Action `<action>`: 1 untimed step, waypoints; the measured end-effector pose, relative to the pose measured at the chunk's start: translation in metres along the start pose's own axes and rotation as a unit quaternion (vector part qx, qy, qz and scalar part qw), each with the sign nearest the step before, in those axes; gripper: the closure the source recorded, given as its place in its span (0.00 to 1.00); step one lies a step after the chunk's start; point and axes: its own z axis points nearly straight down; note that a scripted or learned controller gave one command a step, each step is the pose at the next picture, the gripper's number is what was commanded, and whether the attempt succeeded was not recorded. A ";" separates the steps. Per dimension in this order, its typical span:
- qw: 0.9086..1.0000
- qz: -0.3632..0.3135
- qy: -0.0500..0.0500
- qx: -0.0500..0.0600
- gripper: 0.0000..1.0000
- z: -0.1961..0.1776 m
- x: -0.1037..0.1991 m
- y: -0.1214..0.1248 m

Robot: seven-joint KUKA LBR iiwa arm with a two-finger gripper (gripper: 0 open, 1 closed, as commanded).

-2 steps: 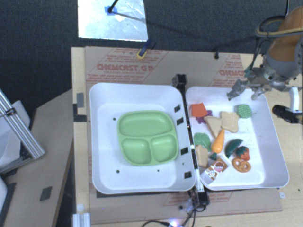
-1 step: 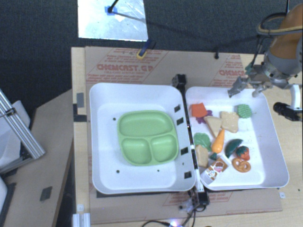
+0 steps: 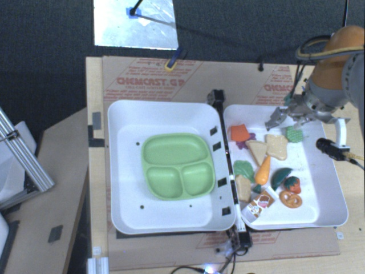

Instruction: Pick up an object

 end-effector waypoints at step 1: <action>1.000 -0.001 0.000 -0.001 0.00 0.052 0.001 0.000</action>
